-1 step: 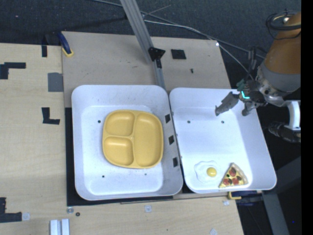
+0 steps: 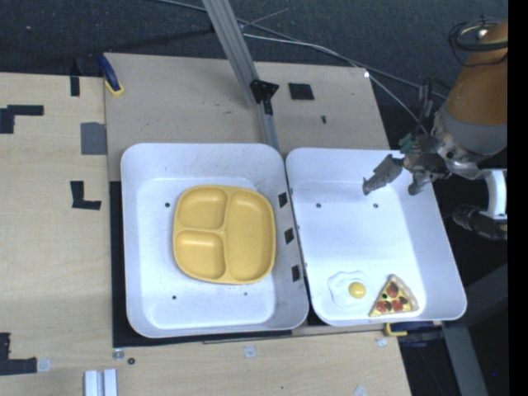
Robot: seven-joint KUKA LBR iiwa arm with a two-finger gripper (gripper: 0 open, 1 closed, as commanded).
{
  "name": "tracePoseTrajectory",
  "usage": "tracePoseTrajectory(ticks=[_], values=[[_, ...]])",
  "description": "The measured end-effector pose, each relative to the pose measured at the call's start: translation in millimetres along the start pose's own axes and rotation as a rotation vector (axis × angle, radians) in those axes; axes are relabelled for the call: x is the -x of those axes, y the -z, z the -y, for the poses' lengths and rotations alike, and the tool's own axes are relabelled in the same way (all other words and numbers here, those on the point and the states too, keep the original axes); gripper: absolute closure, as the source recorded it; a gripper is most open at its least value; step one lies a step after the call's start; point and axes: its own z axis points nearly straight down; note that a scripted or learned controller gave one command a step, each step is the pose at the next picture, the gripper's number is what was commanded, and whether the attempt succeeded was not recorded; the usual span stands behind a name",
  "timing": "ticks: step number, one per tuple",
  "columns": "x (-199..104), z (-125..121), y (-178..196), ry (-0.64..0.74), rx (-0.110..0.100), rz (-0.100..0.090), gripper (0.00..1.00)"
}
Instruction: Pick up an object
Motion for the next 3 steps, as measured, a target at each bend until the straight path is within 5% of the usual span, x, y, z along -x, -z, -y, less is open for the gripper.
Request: tracePoseTrajectory(ticks=[3], values=[[-11,2,-167,0.000,0.000,0.002,0.00]])
